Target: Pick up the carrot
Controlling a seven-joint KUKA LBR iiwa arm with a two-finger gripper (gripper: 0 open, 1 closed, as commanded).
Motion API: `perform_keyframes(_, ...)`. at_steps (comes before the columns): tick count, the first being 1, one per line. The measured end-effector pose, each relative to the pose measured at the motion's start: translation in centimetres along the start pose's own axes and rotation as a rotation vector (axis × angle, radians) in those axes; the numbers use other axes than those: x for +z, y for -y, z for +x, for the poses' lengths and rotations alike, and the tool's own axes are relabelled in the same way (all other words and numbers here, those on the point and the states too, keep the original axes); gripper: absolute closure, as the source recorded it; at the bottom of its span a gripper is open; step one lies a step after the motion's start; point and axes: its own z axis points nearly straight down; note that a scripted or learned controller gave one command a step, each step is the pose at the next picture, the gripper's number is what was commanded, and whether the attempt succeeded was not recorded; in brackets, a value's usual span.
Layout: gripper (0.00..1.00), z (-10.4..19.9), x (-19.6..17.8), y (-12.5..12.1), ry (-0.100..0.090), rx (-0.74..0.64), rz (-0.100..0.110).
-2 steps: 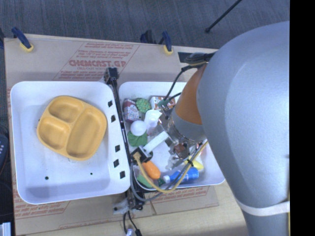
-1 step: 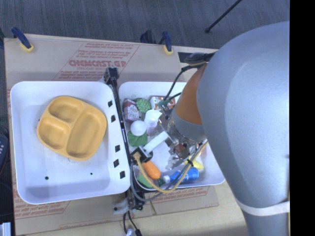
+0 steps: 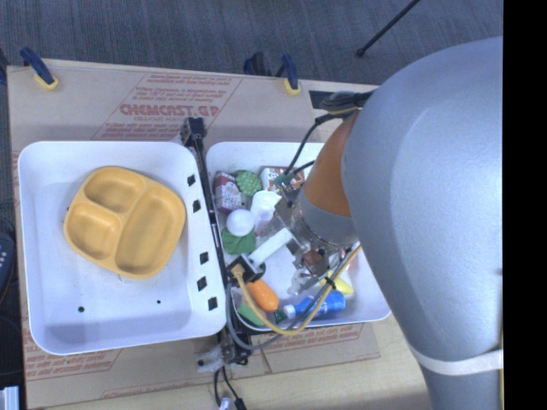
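Carrot lies low in the right bin, near the bin's lower left corner and close to the wall it shares with the left bin. It is a short orange piece, slanted, its long axis running from upper left to lower right of the frame. The end effector sits up and to the right of it, low among the clutter in the middle of the bin. Its tip is buried in the tangle of parts there, so I cannot tell how far open it is or whether it has hold of anything. Nothing orange shows at it, so the carrot looks ungrasped.

To do the pick well, the end effector probably needs to lift clear first, then shift toward the lower left of the frame until it stands over the carrot's middle. Closing across the short width, at right angles to the long axis, should give the firmest hold. The bin wall on the left leaves little room, so the approach is better made from the right side. A blue item lies just right of the carrot, and a white ball sits well above it. Either could be nudged or caught by mistake. The yellow plate in the left bin plays no part.
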Motion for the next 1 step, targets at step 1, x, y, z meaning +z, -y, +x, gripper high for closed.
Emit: perform_keyframes(1,0.00,0.00,0.00,0.00,0.000,0.000,0.000)
